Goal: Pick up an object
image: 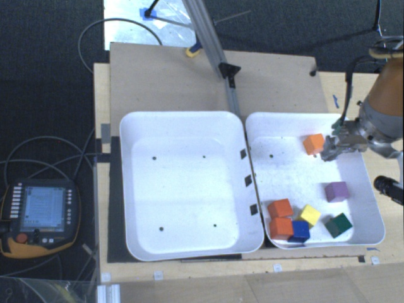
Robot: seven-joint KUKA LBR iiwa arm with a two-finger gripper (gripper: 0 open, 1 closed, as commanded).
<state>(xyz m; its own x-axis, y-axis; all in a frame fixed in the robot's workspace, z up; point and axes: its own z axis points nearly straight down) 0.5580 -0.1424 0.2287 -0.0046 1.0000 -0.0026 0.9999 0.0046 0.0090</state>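
Blocks sit clustered at the near edge of the right bin (372, 188): two orange cubes (281, 218) stacked side by side, a blue one (300, 230) touching them, a yellow one (310, 214) just beside, and a green one (339, 225) slightly apart to the right. Farther in you see a purple cube (336, 191) by itself. Beyond that, a lone orange block (313, 144) lies near the bin's far side, with the tool (331, 149) just to its right, low over the bin floor. You cannot tell whether the tool is wide or narrow. The left bin (136, 169) sits alongside on the counter (271, 81).
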